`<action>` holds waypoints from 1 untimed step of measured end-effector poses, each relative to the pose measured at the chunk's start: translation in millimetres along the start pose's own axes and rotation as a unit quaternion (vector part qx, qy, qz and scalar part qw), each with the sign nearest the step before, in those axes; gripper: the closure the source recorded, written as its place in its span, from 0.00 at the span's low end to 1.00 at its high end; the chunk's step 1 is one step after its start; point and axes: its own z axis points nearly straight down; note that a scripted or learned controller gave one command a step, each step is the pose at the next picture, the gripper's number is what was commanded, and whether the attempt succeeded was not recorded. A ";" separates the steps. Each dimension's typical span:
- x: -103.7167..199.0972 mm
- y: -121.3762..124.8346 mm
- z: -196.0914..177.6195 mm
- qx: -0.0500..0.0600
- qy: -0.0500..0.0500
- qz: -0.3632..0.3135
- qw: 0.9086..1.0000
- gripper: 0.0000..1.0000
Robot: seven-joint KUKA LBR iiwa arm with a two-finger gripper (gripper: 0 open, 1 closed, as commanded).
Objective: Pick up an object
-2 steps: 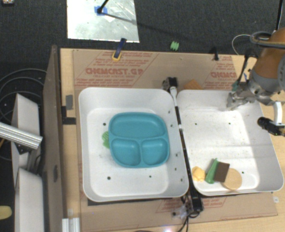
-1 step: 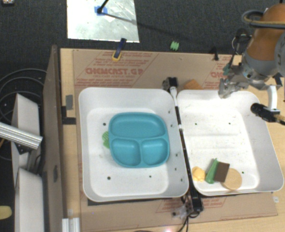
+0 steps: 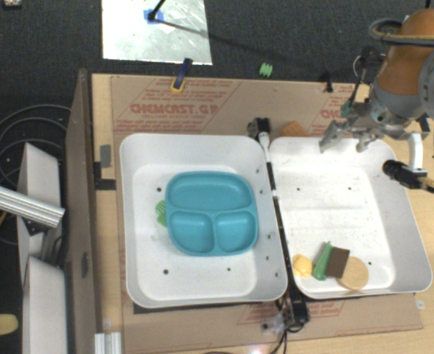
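Observation:
Along the near edge of the right bin (image 3: 364, 198) lies a small cluster: a yellow piece (image 3: 301, 265), a green stick (image 3: 322, 262), a brown block (image 3: 338, 261) and a tan round disc (image 3: 355, 273). My gripper (image 3: 344, 143) hangs over the far edge of this bin, well away from the cluster. Its fingers are spread open and hold nothing. In the left bin (image 3: 139, 198) rests a blue divided tray (image 3: 211, 212), with a green item (image 3: 161, 212) peeking out at its left side.
A black clip (image 3: 261, 129) sits where the two bins meet at the back, and an orange-tan piece (image 3: 294, 129) lies just behind the right bin. A black fitting (image 3: 398, 171) juts over that bin's right rim. Cables lie coiled at far left.

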 end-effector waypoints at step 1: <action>34.4 -2.6 98.3 0.005 0.001 -0.001 1.000 0.00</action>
